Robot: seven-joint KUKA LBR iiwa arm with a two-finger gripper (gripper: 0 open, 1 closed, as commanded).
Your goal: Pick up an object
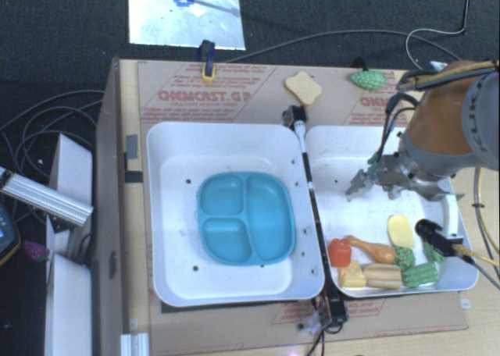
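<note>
Nearest you, along the front edge of the right bin (pixel 336 144), lies the toy food you can pick from: a red piece (pixel 339 252), an orange carrot-like piece (pixel 373 249), a yellow block (pixel 353 275), a tan roll (pixel 382 275), green pieces (pixel 414 268) and a pale yellow piece (pixel 400 230). None has been lifted. Just behind them the gripper (pixel 361 183) hovers over bare bin floor, carrying nothing; how wide it stands you cannot tell. The left bin (pixel 168 190) holds a blue divided plate (pixel 244 217).
</note>
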